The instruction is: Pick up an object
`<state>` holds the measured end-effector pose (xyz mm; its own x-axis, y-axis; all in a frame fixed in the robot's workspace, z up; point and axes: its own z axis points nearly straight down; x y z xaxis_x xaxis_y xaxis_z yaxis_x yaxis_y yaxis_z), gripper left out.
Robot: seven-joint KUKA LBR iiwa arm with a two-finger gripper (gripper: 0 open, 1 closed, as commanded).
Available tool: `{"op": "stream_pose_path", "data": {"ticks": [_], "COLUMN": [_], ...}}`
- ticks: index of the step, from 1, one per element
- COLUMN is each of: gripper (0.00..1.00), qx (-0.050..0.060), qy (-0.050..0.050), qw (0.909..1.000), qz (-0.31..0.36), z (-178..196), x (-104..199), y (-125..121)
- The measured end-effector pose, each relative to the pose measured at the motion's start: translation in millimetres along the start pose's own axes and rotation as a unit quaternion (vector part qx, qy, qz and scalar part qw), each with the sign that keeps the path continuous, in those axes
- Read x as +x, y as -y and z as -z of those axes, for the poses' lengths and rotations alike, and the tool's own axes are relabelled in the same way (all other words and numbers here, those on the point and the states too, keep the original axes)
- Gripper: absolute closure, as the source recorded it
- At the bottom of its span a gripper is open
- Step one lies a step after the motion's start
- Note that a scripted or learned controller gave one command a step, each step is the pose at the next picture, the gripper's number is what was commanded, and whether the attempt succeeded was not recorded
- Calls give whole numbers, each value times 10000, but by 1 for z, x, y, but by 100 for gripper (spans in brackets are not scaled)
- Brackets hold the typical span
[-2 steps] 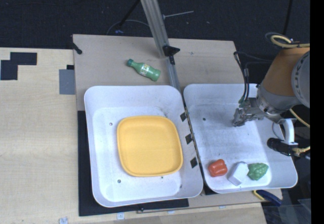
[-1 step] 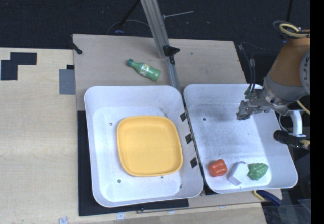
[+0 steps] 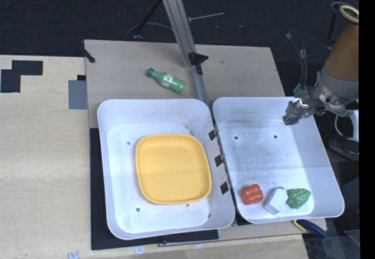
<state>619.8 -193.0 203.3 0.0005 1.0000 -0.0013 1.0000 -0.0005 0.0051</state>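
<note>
In the right bin [image 3: 275, 152], three small objects lie along the near edge: a red pepper-like piece [image 3: 252, 194], a white block [image 3: 274, 200] and a green leafy piece [image 3: 298, 197]. My gripper [image 3: 292, 113] hangs over the bin's far right corner, well away from them. Nothing shows between its fingers. A yellow plate [image 3: 173, 167] fills the middle of the left bin [image 3: 117, 135].
A small green bottle [image 3: 166, 80] lies on the board behind the left bin. A slanted metal rail [image 3: 183, 23] rises behind the gap between the bins. Dark clips [image 3: 218, 159] mark the seam where the bins meet.
</note>
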Motion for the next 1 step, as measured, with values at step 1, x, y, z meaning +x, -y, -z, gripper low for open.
{"op": "stream_pose_path", "data": {"ticks": [1], "gripper": [100], "qx": [16], "qy": [-3], "qw": [10000], "qz": [-2], "z": [29], "x": [-1], "y": [0]}}
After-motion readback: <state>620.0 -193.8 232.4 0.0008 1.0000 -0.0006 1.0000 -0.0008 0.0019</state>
